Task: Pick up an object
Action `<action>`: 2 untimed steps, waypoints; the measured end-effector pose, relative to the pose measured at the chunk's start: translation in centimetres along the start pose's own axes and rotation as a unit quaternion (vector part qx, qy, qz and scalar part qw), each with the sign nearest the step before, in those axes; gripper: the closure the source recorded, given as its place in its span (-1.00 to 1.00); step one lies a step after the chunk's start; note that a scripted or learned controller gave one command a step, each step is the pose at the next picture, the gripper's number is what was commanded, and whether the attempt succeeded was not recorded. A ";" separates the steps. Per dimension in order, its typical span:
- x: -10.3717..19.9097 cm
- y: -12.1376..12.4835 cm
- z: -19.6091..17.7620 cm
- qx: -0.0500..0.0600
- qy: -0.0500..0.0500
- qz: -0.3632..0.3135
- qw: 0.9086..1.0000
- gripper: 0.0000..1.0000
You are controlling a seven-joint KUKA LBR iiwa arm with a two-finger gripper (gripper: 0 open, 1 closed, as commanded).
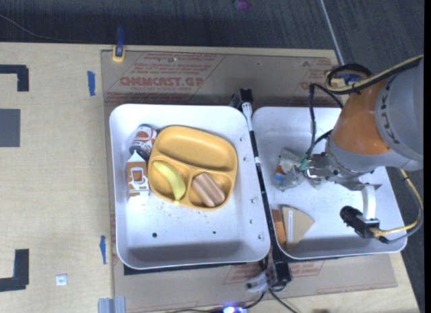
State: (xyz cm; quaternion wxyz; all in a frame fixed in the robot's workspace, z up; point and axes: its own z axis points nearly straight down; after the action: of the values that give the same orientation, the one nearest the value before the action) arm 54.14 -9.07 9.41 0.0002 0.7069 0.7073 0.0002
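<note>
My gripper [301, 167] reaches in from the right and sits low in the right bin [377, 120]. Its tip is against a small crumpled, clear-and-coloured packet [285, 169] near the bin's left wall. The packet lies just left of the tip, and the contact point is too small and cluttered to read. A tan wedge-shaped piece [298, 223] lies at the front of the same bin, apart from the gripper.
The left bin [182, 248] holds a yellow divided plate [195, 145] with a banana [170, 180] and a sausage [209, 190]. A can [141, 141] and a small orange-and-white carton [137, 176] lie beside it. A black cable connector [357, 221] hangs by the right bin's front.
</note>
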 end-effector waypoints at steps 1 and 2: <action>-2.6 -2.7 0.4 -0.008 -0.001 -0.001 1.000 -1.00; -3.1 -2.6 -0.7 -0.011 -0.007 0.002 1.000 1.00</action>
State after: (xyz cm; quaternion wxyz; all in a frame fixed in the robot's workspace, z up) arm 51.54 -12.17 10.11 0.0128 0.7082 0.7059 0.0033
